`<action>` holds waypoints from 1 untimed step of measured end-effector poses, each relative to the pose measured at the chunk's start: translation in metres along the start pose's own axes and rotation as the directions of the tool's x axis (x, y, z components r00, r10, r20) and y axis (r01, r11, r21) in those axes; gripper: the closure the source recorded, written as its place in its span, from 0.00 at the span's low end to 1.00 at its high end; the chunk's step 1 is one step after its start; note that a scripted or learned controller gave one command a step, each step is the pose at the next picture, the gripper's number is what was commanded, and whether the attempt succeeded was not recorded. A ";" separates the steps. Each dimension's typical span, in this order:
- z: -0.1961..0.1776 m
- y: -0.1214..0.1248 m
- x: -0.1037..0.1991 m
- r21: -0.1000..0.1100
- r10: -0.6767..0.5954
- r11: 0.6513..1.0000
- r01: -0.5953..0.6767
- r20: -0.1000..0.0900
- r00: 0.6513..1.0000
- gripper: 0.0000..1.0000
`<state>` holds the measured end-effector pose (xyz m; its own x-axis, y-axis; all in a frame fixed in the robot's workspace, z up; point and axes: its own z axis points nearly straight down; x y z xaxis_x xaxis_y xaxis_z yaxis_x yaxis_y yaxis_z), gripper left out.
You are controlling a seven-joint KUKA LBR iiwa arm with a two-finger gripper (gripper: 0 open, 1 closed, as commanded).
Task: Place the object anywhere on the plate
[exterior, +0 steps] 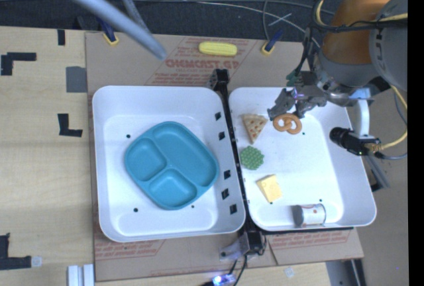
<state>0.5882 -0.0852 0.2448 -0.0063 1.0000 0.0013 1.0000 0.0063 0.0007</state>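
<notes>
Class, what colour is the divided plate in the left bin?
Blue-teal plate, seen clearly in the overhead camera view.

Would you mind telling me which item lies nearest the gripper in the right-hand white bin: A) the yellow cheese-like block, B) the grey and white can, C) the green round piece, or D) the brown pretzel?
D: the brown pretzel lies right beside the gripper in the upper part of the right-hand white bin, while the other items sit lower down.

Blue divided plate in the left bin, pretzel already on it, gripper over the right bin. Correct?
Not quite. In the camera view the pretzel lies on the floor of the right bin, just below the gripper, not on the plate. The blue divided plate is in the left bin, and the gripper is over the right bin, as you said.
</notes>
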 end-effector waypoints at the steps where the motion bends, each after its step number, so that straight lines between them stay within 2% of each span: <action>1: 0.015 -0.003 0.057 0.003 0.000 1.000 0.000 0.000 1.000 1.00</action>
<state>0.5850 -0.0286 0.2295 -0.0063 1.0000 0.0011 1.0000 0.0063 -0.0020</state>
